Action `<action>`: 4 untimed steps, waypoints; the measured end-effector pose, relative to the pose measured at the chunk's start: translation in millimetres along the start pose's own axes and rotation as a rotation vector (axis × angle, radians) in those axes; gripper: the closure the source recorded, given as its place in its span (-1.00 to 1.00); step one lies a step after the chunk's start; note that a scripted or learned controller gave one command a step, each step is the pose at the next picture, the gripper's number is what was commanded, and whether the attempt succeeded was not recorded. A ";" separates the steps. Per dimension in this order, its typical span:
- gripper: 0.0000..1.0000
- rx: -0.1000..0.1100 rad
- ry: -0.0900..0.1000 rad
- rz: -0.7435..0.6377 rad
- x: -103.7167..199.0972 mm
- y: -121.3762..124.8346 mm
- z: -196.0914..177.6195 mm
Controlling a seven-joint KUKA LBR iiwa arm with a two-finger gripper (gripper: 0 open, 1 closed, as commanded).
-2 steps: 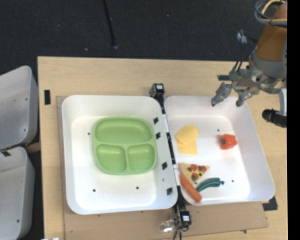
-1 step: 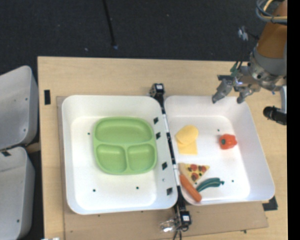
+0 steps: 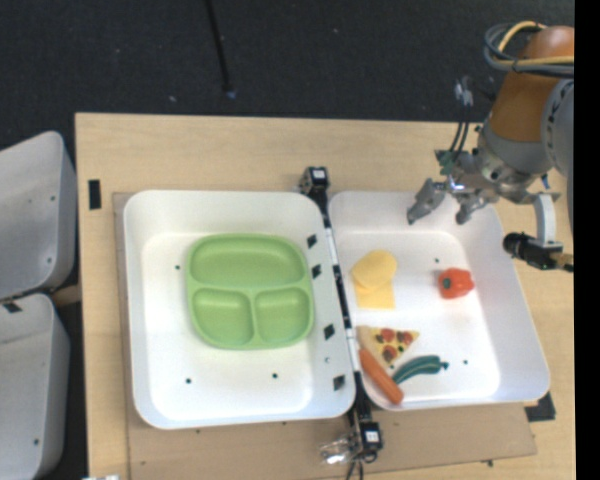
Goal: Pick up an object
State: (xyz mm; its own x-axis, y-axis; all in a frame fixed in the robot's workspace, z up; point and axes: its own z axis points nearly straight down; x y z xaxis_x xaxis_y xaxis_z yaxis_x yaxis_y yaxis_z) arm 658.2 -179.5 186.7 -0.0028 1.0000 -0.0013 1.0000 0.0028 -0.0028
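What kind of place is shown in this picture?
Probably a robotics lab test bench, not a kitchen. Two white bins sit on a wooden board, holding toy food like a pizza slice and a green divided plate, with a robot gripper above.

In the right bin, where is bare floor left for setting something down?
In the right bin, bare floor lies between the yellow cheese and red pepper, and below the pepper. The near-left corner is crowded: pizza slice, carrot, green pepper.
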 end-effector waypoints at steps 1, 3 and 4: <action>-1.00 -0.002 -0.001 0.002 -2.2 -3.5 41.8; 1.00 -0.008 -0.003 0.001 -4.1 -1.8 73.1; 1.00 -0.009 -0.001 0.001 -8.5 2.8 27.6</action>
State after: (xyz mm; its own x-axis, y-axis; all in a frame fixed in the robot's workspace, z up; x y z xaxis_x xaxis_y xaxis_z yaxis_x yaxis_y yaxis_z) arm 660.9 -188.1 159.1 -0.0021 1.0000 -0.0019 1.0000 0.0021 0.0061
